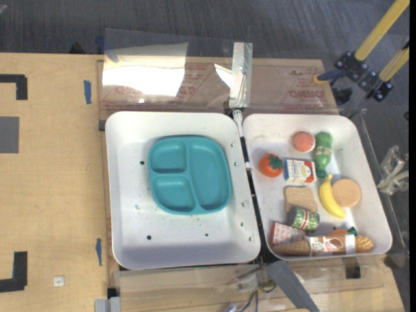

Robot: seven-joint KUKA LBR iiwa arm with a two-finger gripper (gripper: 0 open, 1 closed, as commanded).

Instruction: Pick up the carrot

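Note:
The carrot (363,243) lies in the near right corner of the right bin (374,174). It is a small orange piece with a bit of green top beside it. A ketchup bottle (329,243) lying on its side covers most of it, so just its orange end pokes out past the bottle.
The right bin also holds a tomato (271,165), a small carton (299,169), a banana (331,200), a round bun (347,192), a bread slice (300,198), a can (303,219) and a green vegetable (323,146). A teal divided plate (190,174) sits in the left bin (123,194).

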